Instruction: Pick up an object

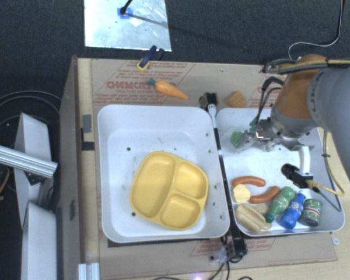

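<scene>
A: Why does the pincer (pixel 251 137) sit low in the right bin (pixel 332 214)?

B: It reaches the green object (pixel 237 137) there; its spread cannot be told.

Yellow tray (pixel 169 189), orange carrot (pixel 168 88), blue bottle (pixel 291 212), white bins (pixel 157 121).

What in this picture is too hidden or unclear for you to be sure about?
- The gripper: the arm's wrist covers it from above, so its fingers cannot be judged.
- The green object beside it: small and blurred; I cannot tell whether they touch.
- The can label: too small to read.
- The hot dog bun: partly behind the right bin's front rim.
- The arm's base: cut off by the camera view's right edge.
</scene>
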`<move>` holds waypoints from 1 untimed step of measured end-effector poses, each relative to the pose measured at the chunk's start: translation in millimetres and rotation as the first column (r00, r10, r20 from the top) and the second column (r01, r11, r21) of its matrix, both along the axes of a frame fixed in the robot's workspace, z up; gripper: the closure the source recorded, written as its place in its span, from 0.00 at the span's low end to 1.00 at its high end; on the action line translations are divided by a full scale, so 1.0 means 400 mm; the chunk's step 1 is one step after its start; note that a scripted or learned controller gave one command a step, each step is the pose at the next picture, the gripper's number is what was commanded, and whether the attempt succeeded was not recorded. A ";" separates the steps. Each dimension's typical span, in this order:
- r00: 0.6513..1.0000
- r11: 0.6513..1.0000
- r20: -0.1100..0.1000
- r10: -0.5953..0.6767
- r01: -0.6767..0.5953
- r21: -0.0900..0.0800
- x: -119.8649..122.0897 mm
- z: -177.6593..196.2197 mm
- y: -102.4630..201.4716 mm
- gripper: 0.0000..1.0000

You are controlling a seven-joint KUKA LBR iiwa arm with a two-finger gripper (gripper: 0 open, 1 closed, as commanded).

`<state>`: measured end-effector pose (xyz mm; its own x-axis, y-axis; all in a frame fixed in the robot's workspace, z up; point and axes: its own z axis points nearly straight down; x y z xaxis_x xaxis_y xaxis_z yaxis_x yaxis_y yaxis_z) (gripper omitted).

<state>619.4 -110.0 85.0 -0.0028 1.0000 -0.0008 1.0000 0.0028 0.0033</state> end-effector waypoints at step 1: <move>1.000 1.000 -0.002 -0.003 0.003 0.000 -0.275 -0.002 -0.117 0.00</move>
<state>509.5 -156.6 84.3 -0.0003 1.0000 -0.0010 1.0000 0.0003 0.0014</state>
